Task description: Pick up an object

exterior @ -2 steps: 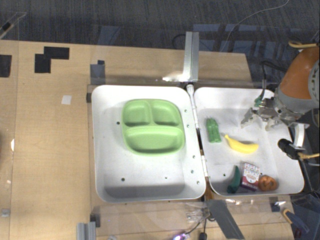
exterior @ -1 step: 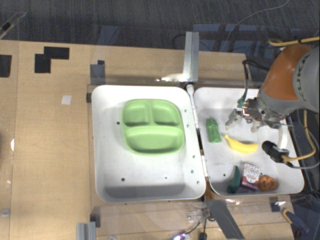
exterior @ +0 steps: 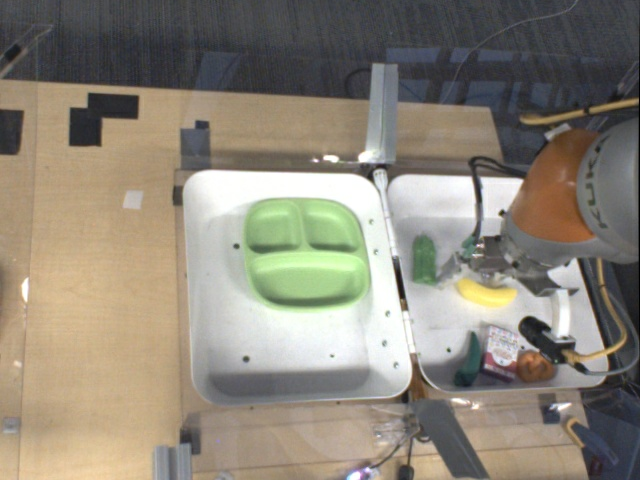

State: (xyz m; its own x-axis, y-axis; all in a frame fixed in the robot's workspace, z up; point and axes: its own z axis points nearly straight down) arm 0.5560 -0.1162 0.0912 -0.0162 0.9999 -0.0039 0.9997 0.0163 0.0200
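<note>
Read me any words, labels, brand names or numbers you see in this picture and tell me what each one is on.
None can be read.
Small packet in the right bin: printed label, too blurred to read.
Arm: grey letters at the frame edge, cut off, unreadable.

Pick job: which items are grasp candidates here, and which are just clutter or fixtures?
Candidates, right bin:
banana under gripper
light green bottle
dark green item
small packet
brown item

Not in play:
green divided plate, left bin

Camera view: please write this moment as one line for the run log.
arm: over right bin | claw: above banana, beside green bottle | grasp: none seen | left bin: green tray
</note>
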